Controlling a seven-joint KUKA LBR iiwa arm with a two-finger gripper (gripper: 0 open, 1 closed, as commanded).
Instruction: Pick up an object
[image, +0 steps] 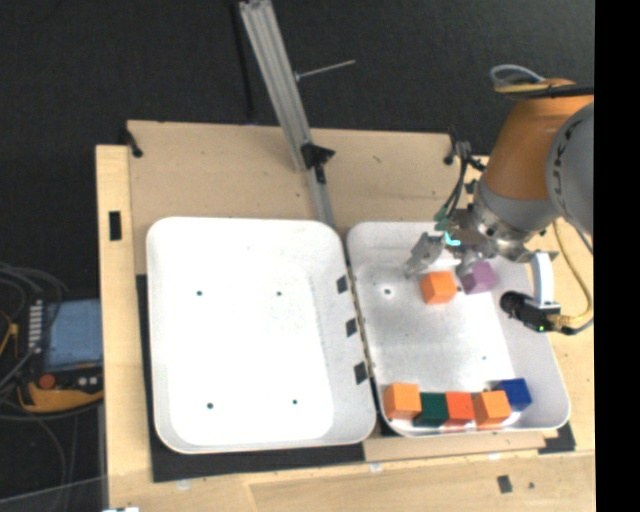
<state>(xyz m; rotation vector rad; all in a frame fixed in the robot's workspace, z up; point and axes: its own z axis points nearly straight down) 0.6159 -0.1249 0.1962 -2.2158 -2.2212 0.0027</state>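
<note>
Camera view, seen from the near rim of the right bin (560, 415) outward. Along that near rim stands a row of blocks: an orange block (403, 399) at the left end, then a green block (433, 408), a red-orange block (460, 406), another orange block (492, 407), and a blue block (515, 392) at the right end, each touching or just beside its neighbour. Beyond the row, the middle of the right bin's floor lies bare. Farther in, a lone orange cube (438, 288) rests on the floor, with a purple block (481, 277) just beside it to the right. The gripper (446, 258) hangs directly over this pair, one grey finger (420, 257) slanting down to the cube's left; the cube sits below the fingers rather than between them, and the jaws appear spread, gripping nothing. The arm (530, 160), grey with its orange band, enters from the bin's far right corner and tilts down toward the bin's far half. Left of the right bin, the left bin (160, 300) adjoins it along a shared edge.
</note>
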